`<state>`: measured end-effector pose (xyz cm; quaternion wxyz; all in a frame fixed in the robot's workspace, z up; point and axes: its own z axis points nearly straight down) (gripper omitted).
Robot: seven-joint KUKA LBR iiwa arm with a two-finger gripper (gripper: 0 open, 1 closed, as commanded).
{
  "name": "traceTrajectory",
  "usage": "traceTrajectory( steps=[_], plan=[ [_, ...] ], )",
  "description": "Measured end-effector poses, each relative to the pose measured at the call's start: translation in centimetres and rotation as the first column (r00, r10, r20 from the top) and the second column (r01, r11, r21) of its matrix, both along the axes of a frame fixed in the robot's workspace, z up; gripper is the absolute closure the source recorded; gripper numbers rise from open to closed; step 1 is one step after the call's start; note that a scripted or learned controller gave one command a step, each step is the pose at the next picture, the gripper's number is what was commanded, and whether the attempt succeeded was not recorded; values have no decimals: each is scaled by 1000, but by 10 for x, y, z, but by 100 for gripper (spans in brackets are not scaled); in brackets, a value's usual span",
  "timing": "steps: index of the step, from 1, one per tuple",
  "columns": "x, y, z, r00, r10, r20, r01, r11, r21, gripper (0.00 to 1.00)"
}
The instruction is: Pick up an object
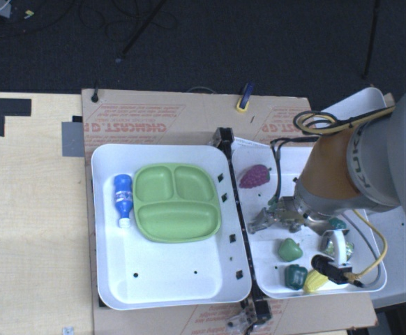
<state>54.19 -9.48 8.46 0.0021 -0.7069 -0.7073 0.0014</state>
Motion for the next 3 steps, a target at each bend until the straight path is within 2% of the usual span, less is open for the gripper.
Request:
traceTrajectory(
  steps=[1,2,3],
  plan=[
    [0,-2,12,1000,-8,-1,8,1000,1,100],
    [6,-2,74,1000,-1,7,1,1000,-1,100],
    [-4,-3,129,1000,0,6,0,1000,-1,100]
  ],
)
